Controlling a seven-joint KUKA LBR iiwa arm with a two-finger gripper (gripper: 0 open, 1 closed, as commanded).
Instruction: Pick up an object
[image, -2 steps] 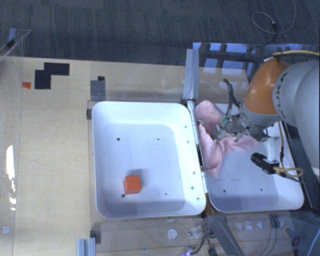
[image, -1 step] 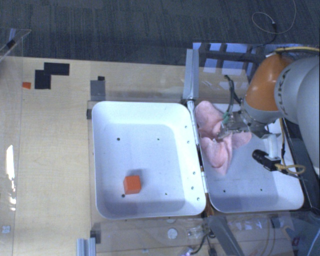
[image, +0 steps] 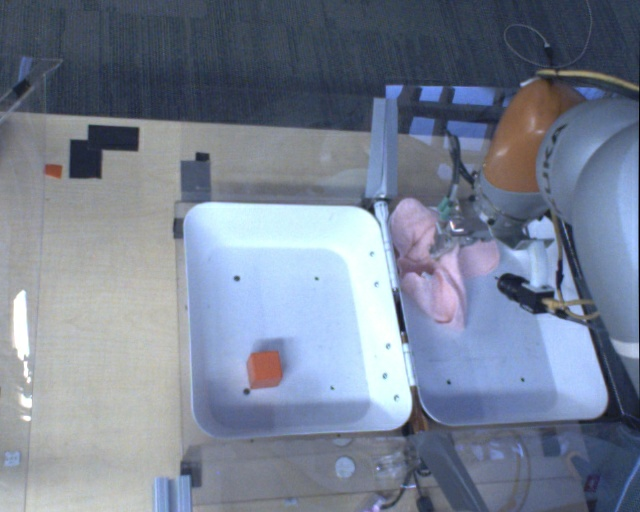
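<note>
A crumpled pink cloth (image: 432, 268) lies at the back left of the right bin (image: 520, 385), up against the divider between the two bins. My gripper (image: 453, 226) is down at the cloth's top, with pink folds bunched on both sides of it. The wrist hides the contact point. A small orange cube (image: 265, 369) rests on the floor of the left bin (image: 290, 290), near its front left corner.
The grey arm with its orange band (image: 525, 135) reaches in over the right bin's back right corner. A black connector with cables (image: 528, 293) hangs over that bin's right half. A metal post (image: 379, 150) stands behind the divider.
</note>
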